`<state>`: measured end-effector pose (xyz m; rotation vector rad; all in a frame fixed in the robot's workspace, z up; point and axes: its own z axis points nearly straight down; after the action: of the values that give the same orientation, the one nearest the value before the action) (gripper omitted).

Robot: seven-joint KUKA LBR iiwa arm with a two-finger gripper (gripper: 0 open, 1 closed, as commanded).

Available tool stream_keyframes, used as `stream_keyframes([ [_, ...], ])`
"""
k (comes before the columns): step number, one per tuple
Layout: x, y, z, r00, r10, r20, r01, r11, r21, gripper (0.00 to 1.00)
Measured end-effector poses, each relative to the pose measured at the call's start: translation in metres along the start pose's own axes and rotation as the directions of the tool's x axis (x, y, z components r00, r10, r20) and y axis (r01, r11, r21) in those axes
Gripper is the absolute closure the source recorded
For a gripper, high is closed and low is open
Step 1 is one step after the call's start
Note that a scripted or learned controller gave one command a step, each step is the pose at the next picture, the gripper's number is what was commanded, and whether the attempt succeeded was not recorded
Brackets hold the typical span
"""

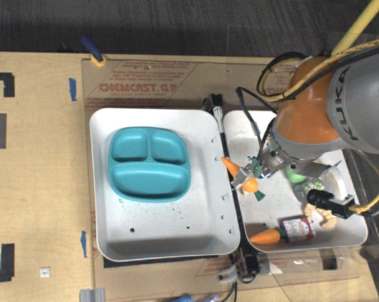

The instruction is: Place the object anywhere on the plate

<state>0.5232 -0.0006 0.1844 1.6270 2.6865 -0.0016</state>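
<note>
A teal plate (150, 163) with three compartments lies in the left white bin (114, 225), toward its back. My gripper (248, 178) is low in the right bin (353, 231), close to that bin's left wall. Small orange pieces (230, 165) show right at the gripper's tip, one by the dividing wall and one just below the tip. The wrist hides how they sit against the gripper. The plate has nothing on it.
In the right bin an orange carrot (265, 236) and a small dark-red bottle (296, 228) lie at the front. A green object (296, 176) and a beige toy (325, 218) sit under the arm. A black rail (230, 187) separates the bins.
</note>
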Motion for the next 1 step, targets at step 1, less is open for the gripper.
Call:
stream_keyframes([
  [1, 0.0321, 0.0836, 0.0002, 0.943, 0.332, -0.002, -0.332, 0.943, 0.0, 1.0],
])
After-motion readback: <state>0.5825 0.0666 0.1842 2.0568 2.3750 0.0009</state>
